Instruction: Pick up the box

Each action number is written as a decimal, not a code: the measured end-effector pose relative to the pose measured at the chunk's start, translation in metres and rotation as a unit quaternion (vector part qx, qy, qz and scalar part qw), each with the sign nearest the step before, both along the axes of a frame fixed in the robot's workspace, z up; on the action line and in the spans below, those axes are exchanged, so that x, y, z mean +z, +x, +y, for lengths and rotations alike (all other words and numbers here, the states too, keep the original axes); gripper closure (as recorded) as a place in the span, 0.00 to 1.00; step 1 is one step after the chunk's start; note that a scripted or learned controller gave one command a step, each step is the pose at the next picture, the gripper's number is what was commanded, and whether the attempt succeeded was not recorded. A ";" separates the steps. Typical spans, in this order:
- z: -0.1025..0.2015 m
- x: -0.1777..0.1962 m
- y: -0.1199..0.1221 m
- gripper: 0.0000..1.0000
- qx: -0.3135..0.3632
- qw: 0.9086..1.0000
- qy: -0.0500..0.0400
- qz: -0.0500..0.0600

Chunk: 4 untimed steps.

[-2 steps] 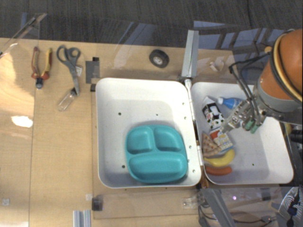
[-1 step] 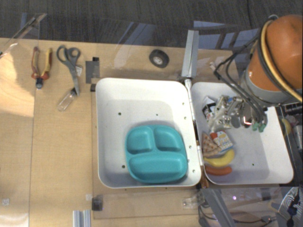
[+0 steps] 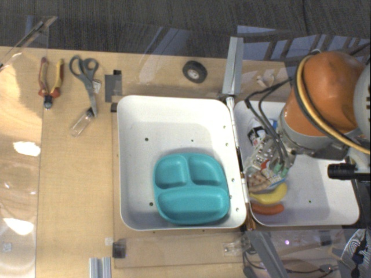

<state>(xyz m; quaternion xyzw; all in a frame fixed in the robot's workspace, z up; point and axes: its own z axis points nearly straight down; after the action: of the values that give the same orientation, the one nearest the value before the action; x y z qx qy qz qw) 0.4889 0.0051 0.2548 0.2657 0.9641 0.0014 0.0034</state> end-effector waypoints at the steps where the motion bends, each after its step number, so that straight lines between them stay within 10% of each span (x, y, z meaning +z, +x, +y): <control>1: -0.056 0.045 0.019 1.00 -0.130 0.992 0.000 -0.001; 2: 0.003 0.011 0.040 1.00 0.102 0.995 -0.001 -0.001; 3: -0.031 0.030 0.033 1.00 -0.036 0.999 0.000 -0.001; 4: -0.030 0.043 0.035 1.00 -0.032 0.999 0.000 -0.006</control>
<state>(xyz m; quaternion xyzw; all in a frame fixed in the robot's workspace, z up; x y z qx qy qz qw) 0.5242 -0.0246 0.2974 0.2968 0.9549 0.0029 0.0093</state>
